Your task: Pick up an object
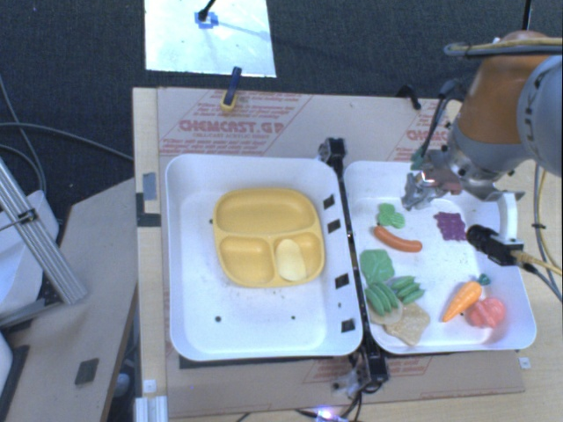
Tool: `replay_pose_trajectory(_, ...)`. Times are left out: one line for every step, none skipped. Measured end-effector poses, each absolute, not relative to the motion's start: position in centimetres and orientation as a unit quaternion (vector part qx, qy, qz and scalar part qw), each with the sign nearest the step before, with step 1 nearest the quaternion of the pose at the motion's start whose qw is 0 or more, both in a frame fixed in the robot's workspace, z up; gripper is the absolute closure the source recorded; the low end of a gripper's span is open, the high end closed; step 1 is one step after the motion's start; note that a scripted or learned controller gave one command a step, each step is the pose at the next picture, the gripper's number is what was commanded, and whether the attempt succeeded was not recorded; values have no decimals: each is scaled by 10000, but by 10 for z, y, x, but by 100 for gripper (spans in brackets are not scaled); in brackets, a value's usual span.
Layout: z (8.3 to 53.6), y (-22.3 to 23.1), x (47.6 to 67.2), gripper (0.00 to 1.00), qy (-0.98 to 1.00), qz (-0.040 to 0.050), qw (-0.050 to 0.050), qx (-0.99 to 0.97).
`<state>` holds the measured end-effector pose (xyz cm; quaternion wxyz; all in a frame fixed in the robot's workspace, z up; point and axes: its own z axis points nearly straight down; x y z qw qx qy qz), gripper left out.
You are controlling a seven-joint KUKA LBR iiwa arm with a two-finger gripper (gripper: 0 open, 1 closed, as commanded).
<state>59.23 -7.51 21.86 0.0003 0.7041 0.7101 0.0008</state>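
My tool (pixel 417 192) hovers over the right white bin (pixel 519 319); its state I cannot tell. Nearest, the orange plastic toy sausage (pixel 398 239) looks light, rigid and slick; I judge a mid-length grip across its width best.

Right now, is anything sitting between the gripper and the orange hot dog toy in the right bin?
Nothing visible. The gripper hovers at the rear of the right white bin; the orange hot dog toy lies just in front of it. A small green toy sits beside that path.
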Motion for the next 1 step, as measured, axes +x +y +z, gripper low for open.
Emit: replay_pose_trajectory(182, -12, 569, 100, 7107, 0, -23, 7035)
